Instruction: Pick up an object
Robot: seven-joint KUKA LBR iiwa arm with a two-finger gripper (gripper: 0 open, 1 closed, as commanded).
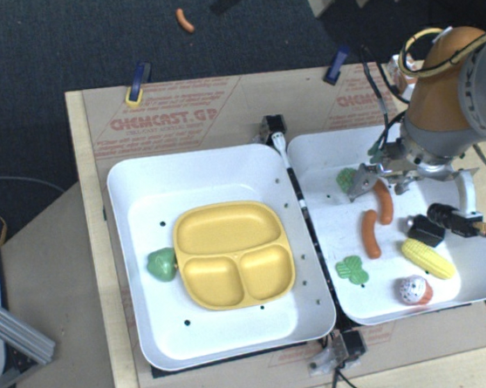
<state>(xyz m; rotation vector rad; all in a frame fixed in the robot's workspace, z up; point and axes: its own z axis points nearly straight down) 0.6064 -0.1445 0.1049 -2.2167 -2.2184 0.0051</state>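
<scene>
Orange sausage [385, 204] beside tool [388, 176]

1. One fixed camera looks down at a slant from above the brown cardboard-topped bench [214, 104].
2. It stands far enough back to take in both shallow white plastic bins [135, 246], with dark carpeted floor [49, 46] beyond.

Bright, even overhead light — soft shadows, slight overall blur
</scene>
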